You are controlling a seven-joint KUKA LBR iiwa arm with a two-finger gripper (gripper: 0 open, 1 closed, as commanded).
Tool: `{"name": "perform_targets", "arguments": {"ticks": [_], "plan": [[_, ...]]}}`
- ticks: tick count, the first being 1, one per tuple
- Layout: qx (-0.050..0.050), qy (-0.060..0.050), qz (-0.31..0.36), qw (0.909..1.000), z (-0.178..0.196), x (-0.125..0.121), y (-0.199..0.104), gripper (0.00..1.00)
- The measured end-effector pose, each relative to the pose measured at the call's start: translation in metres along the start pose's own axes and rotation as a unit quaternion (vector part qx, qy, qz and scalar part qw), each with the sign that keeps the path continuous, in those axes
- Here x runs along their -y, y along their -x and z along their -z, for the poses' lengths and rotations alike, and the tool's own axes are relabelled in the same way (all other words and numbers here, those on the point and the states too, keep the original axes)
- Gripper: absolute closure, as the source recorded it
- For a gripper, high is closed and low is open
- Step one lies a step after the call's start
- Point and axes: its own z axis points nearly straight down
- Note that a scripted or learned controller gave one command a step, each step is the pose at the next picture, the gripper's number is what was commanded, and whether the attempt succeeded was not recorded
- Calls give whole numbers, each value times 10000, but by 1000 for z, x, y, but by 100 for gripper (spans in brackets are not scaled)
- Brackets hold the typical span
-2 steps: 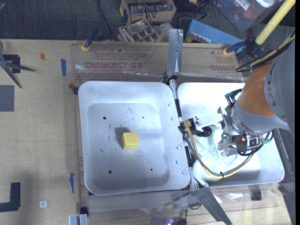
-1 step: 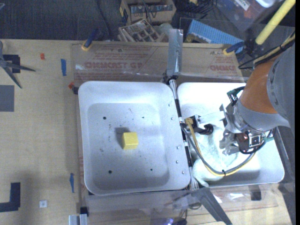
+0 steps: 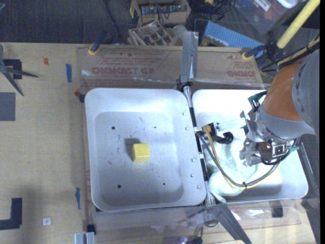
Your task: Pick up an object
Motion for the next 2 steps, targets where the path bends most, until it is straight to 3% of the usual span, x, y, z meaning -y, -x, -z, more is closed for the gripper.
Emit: {"name": "perform_targets", "arguments": {"ticks": [1, 2], "plan": [[-19, 11, 360, 9993, 65, 65, -11, 100], [16, -6, 315, 9995, -2, 71, -11, 100]]}}
